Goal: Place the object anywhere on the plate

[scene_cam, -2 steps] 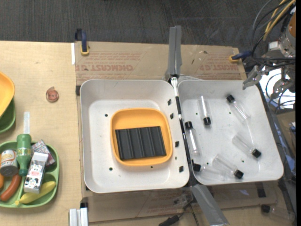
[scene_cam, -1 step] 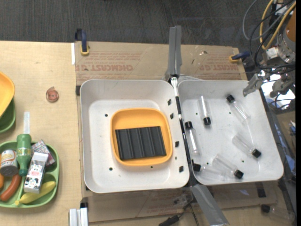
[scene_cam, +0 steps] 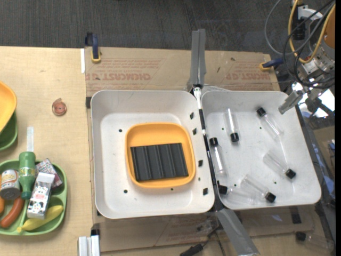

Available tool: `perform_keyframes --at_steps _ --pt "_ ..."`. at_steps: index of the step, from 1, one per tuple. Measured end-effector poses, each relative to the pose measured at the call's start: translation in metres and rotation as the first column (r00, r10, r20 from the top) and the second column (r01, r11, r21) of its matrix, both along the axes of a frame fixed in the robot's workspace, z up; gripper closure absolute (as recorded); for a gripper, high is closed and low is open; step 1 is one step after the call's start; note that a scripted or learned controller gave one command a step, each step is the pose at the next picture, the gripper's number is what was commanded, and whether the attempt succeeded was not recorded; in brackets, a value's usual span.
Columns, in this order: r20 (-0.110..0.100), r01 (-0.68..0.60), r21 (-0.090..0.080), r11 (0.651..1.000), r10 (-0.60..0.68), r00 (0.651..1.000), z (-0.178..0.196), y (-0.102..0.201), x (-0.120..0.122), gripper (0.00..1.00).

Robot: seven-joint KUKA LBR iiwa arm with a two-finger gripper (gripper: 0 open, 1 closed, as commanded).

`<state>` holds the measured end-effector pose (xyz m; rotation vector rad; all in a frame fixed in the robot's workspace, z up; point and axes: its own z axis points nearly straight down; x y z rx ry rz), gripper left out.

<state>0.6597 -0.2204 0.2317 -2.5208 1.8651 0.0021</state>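
An orange square plate lies in the middle of the left bin. A black ribbed slab rests flat on the plate and covers most of its floor. Several clear tubes with black caps are scattered in the right bin. One tube is near the bin's top left, one is at the right, and one is near the front. My gripper hangs over the right bin's far right corner, apart from the tubes, with a grey finger slanting down to the left.
On the wooden table to the left stand a green tray of toy food, an orange bowl at the edge and a small pink disc. A metal divider runs between the bins. Cables hang at the upper right.
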Motion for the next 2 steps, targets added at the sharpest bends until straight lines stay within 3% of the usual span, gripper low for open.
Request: perform_keyframes --at_steps 1,2 --pt "0.001 -0.291 0.0 0.957 0.291 0.957 0.0025 0.0065 -0.0001 0.0" --pt "0.002 -0.592 -0.005 0.806 0.592 0.806 -0.0033 0.0078 0.0004 0.0"
